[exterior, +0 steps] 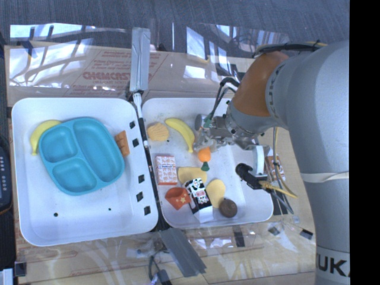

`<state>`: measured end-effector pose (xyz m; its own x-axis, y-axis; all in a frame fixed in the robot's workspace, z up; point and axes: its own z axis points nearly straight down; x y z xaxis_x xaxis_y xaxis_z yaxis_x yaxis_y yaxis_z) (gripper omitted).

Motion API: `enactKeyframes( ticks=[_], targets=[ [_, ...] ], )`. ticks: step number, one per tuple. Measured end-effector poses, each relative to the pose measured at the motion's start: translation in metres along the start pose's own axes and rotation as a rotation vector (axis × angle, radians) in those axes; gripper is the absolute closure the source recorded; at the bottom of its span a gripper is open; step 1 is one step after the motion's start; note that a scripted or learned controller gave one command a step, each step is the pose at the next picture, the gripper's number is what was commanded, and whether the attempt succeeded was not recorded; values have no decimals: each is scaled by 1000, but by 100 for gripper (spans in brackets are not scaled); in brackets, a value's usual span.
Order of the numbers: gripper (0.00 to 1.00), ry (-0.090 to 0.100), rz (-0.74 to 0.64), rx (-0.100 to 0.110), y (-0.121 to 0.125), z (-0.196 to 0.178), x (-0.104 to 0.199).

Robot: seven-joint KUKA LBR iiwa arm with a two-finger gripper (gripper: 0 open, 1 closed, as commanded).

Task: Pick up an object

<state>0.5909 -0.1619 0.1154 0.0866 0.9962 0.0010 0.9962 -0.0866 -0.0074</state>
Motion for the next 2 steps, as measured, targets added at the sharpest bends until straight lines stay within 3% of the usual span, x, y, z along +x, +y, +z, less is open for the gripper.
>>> enactKeyframes(
  ticks=[1,2],
  targets=[
    [100,1,-3,3,0,-9,0],
    [100,2,-30,-16,-13,-113,85]
  ],
)
